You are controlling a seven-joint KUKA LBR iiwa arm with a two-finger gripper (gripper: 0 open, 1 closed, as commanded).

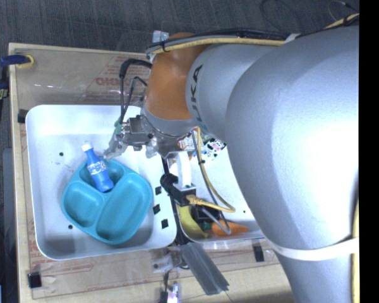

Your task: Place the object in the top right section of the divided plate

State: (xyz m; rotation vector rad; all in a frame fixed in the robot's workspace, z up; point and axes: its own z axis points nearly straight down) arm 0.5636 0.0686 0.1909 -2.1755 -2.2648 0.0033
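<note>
The blue bottle (98,171), its label unreadable, is lying in the far section of the blue divided plate (123,210). The arm (177,87) is reaching over the left bin (44,131), its gripper (117,142) hovering beside the bottle's cap.

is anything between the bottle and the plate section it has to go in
Nothing visible does. The blue bottle already lies tilted in one of the upper sections of the blue divided plate, in the left bin, with the gripper just above it.
</note>
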